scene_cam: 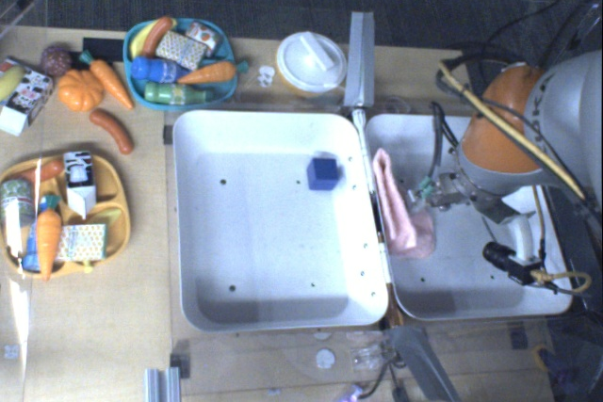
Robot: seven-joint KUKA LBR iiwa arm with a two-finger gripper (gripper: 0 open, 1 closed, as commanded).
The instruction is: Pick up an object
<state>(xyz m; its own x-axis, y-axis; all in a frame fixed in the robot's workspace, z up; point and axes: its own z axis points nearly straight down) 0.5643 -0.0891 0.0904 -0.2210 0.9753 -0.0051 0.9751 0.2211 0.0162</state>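
pink cloth [396,207], limp, against bin wall

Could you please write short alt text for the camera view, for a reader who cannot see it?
Seen from above, a grey robot arm reaches from the right into the right bin, its claw beside a pink cloth draped by the bin's left wall. The left bin holds one blue cube. Toy food sits on the bench to the left.

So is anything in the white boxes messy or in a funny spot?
Yes. The pink cloth in the right bin is bunched up and leans against the wall between the two bins instead of lying flat. The blue block in the left bin looks fine.
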